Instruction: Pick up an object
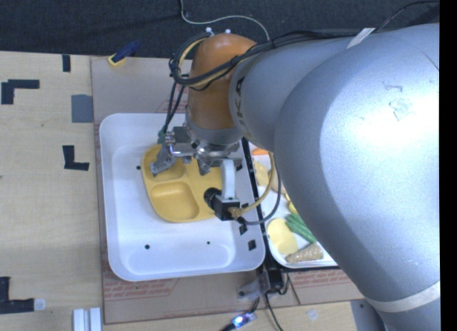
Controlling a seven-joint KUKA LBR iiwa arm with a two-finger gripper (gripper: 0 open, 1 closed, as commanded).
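A yellow divided tray (175,197) lies flat in the left white bin (118,201), toward its right side. My gripper (183,164) hangs right over the tray's far end. Its two fingers stand apart, one finger (160,163) at the tray's left rim and the other nearer the middle. The gripper is open, and I see nothing between the fingers. The orange wrist band (214,87) and the big grey arm (343,144) cover the tray's right edge and much of the right bin.
In the right bin (314,260) a pale yellow piece (280,237), a green item (301,227) and a beige textured piece (305,254) show beside the arm. A black cable and connector (218,205) hang over the tray. A small blue and yellow object (124,52) lies on the bench behind.
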